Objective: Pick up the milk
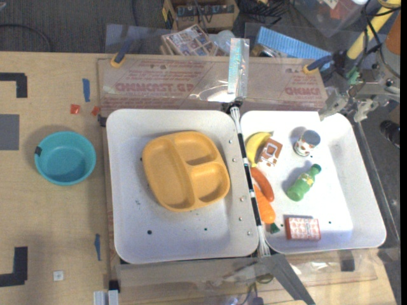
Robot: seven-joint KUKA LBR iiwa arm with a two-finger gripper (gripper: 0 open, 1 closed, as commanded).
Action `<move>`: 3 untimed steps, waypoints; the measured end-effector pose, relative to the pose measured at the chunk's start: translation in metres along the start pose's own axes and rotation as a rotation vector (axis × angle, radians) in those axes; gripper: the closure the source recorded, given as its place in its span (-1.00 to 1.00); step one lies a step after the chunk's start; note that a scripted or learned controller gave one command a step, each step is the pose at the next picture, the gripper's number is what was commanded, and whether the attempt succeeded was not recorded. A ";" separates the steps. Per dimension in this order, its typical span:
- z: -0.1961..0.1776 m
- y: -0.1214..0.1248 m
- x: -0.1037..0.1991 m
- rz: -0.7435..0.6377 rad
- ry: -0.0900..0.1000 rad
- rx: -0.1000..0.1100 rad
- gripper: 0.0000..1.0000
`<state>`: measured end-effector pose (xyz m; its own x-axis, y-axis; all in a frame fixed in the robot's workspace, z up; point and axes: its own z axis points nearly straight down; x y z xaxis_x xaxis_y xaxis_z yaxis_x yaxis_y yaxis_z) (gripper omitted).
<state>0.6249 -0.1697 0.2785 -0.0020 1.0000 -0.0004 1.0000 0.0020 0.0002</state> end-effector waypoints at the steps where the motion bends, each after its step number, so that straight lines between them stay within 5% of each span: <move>1: 0.104 0.005 0.047 -0.155 0.000 0.000 -1.00; 2: 0.160 0.015 0.065 0.029 -0.003 -0.037 -1.00; 3: 0.168 0.007 0.070 0.000 -0.005 -0.057 -1.00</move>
<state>0.6320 -0.1001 0.1104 -0.0016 1.0000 -0.0055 0.9984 0.0019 0.0567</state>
